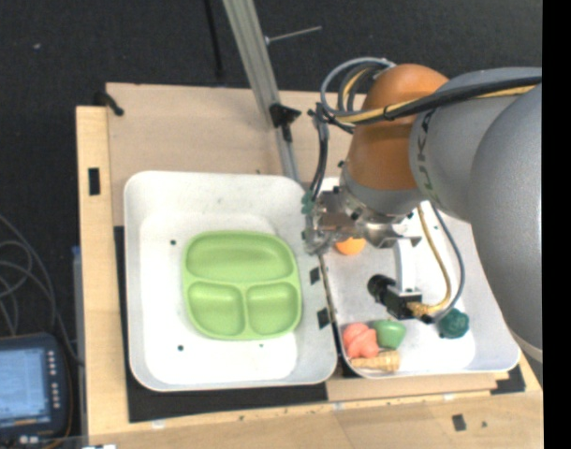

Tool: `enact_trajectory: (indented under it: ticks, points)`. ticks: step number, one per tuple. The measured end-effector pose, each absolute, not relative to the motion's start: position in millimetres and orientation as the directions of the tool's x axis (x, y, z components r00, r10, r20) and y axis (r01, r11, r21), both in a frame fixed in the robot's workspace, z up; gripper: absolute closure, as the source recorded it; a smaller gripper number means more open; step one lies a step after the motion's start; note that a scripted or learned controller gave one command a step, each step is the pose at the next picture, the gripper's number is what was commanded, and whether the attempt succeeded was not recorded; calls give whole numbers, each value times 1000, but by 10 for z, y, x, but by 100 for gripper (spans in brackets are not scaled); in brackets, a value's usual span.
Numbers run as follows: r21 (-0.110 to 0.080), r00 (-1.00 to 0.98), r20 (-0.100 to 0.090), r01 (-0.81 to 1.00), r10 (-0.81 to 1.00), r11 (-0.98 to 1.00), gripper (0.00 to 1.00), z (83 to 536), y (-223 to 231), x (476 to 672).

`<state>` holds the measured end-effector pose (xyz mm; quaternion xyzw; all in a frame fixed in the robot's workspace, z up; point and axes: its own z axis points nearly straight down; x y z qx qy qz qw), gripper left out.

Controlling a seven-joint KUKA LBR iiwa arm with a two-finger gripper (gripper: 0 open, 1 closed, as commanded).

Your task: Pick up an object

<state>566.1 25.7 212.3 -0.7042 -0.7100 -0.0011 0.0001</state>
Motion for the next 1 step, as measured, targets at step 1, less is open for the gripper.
enact_trajectory:
  ticks: [1]
  points:
    - [3, -9, 2, 1000, 1000, 9, 100, 2377, 832, 5705]
